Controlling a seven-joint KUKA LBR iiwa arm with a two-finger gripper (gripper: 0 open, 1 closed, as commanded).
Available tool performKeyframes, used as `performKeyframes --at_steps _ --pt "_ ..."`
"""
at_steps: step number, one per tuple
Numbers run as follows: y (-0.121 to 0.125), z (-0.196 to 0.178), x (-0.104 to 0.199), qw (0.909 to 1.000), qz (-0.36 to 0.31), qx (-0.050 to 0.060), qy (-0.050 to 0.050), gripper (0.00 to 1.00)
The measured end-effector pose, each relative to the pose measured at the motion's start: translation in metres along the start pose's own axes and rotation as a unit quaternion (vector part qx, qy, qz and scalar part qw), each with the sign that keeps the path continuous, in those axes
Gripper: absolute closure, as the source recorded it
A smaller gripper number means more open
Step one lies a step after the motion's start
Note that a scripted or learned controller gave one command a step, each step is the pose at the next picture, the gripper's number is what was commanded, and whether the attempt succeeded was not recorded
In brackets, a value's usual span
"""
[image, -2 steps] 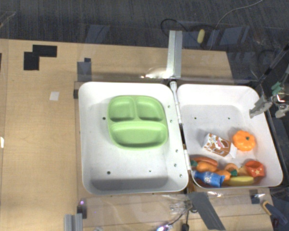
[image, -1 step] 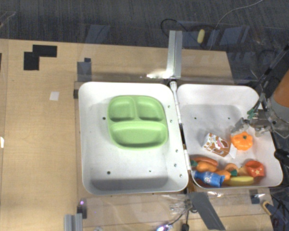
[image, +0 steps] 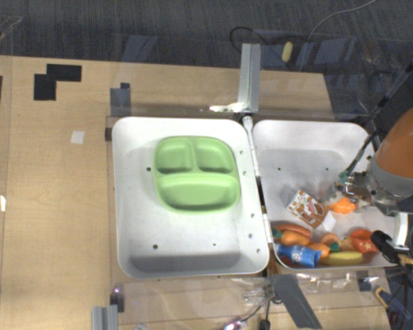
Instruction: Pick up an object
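I count two white bins: the left bin (image: 124, 205) and the right bin (image: 295, 150). One green divided plate (image: 196, 172) with three compartments lies in the left one. In the right one I count one patterned packet (image: 308, 208), one blue item (image: 299, 255), one yellow banana-like piece (image: 345, 258) and several orange and red pieces heaped too tightly to number.

A divided plate (image: 194, 173) lies in the left bin (image: 130, 205); toys (image: 316, 243) crowd the right bin's (image: 295, 150) near edge.

Green tray (image: 195, 173); white bins (image: 134, 205); red-and-white patterned packet (image: 308, 208) left of gripper (image: 348, 188); orange toy (image: 343, 207) below it.
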State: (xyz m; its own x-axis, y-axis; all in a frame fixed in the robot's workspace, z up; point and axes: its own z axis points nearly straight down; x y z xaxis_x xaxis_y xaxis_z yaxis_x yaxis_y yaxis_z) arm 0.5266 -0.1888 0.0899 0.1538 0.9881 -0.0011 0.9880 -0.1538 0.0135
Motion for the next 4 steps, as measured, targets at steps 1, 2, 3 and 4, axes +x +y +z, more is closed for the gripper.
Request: performKeyframes --at_steps 1,2,3,4 --pt "0.002 -0.011 0.001 1.0000 0.000 -0.002 0.000 1.00" --pt "0.065 -0.094 0.055 1.0000 -0.002 0.004 0.001 1.00" --pt "0.094 -0.150 0.076 0.9927 0.121 0.005 0.000 1.00" --pt "0.052 -0.044 0.043 0.9954 0.096 0.006 0.000 1.00"
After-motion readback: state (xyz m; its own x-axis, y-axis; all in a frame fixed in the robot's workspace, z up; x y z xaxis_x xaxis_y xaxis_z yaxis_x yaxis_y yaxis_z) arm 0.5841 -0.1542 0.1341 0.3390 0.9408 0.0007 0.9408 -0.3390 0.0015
